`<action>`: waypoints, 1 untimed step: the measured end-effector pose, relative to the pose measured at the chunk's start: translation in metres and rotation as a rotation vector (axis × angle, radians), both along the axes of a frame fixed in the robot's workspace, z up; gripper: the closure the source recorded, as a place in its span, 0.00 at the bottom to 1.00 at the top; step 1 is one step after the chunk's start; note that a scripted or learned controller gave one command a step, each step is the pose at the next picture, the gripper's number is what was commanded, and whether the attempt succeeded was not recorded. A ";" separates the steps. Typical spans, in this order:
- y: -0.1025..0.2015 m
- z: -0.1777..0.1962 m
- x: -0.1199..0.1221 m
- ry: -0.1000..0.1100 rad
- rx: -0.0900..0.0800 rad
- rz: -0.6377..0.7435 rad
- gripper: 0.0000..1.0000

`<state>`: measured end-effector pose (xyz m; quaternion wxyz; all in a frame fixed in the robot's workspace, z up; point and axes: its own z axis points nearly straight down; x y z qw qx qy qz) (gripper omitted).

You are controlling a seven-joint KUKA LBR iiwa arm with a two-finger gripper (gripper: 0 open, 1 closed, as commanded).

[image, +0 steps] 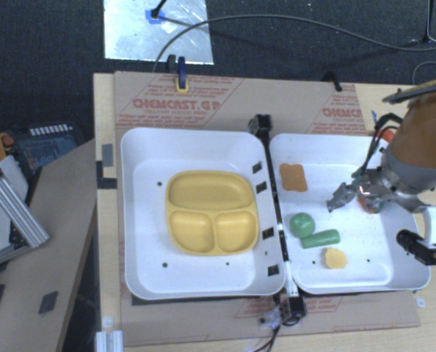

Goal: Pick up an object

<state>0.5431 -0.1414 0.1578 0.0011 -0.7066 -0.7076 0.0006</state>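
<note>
Objects for the pick all sit in the right bin (pixel 394 281), none lifted yet. Near to far:

- small yellow piece (pixel 335 258), nearest the front wall of that bin
- green cylinder (pixel 320 237) lying flat, just behind the yellow piece
- round green piece (pixel 302 224), touching or almost touching the cylinder's left end
- orange-brown square piece (pixel 293 177), further back, near the divider, well apart from the green ones
- something red (pixel 370 200) right under the wrist, mostly hidden, can't name it

Gripper (pixel 340 196) is low over the right bin's middle, reaching in from the right, between the square piece and the green pair and beside neither. Nothing visible between its fingers. Can't tell from this angle how wide the jaws are; the dark tip is too small to read.

Progress, my read: arm is in the bin, but no contact and no grasp on show. Whole pick is left: choose a target, line up, close, lift. Green pieces look nearest the tip.

Left bin (pixel 141 270) holds a yellow three-compartment tray (pixel 211 211), nothing in its compartments.

Writing: cardboard sheet (pixel 225 97) under both bins reads "CHEMCAST", then something like "GP", in red, behind the left bin. The same print repeats at an angle behind the right bin, partly cut off. Beyond that, a silver plate (pixel 126 20) on the dark floor with blue tape (pixel 154 16) and a cable; no readable text there.
</note>
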 end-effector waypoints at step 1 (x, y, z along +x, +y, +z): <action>-0.010 -0.052 -0.004 0.000 0.000 0.000 0.00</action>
